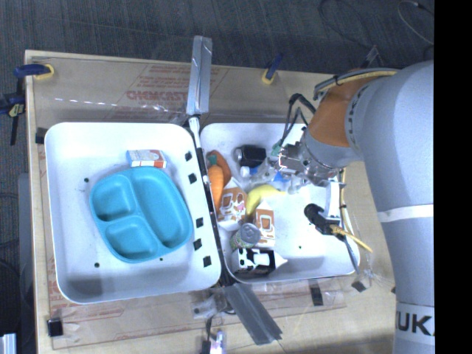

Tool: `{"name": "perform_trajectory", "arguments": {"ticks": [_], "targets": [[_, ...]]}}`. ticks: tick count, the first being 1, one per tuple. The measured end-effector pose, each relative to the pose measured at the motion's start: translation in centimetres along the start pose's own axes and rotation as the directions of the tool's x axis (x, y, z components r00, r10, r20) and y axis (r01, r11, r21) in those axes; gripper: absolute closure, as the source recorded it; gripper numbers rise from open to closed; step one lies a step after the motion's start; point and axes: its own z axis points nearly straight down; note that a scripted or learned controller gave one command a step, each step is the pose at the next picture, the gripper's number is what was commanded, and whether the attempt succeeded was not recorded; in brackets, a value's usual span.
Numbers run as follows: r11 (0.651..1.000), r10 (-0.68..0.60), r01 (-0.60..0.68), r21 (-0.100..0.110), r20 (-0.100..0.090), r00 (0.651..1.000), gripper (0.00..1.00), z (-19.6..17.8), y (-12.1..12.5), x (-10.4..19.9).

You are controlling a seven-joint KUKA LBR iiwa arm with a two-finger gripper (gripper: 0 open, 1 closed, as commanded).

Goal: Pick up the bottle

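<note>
With my fingers (289, 169) low in the right bin (324, 260), spread untellable, crowding banana (259, 195) and carrot (216, 177) could spoil the bottle (247, 234) grab.

**benchwatcher:** where's the arm sitting right now?

**kuka_fan:** It comes in from the right side of the right bin (333, 260). The fat grey link (402, 198) runs down past that bin's right wall. The orange band (330, 120) sits over the bin's upper right corner, with the wrist bent down toward the bin floor.

**benchwatcher:** and the claw?

**kuka_fan:** The claw (284, 169) is low inside the bin's upper middle, pointing left, with cables looping off the wrist. Can't make out the tips from this angle.
</note>
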Motion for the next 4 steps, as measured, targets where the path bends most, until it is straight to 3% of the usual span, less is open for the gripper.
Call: {"name": "perform_trajectory", "arguments": {"ticks": [1,2,3,4], "targets": [[0.993,-0.114,0.114,-0.005,0.0,0.993,0.0,-7.4,5.7,3.1],[0.999,-0.039,0.039,-0.027,0.0,0.999,0.0,-1.3,3.2,1.5],[0.999,-0.028,0.028,-0.037,0.002,1.0,0.0,-0.8,2.8,1.3],[0.94,-0.342,0.342,-0.015,0.007,0.94,0.0,-0.8,-4.7,3.6]]}}
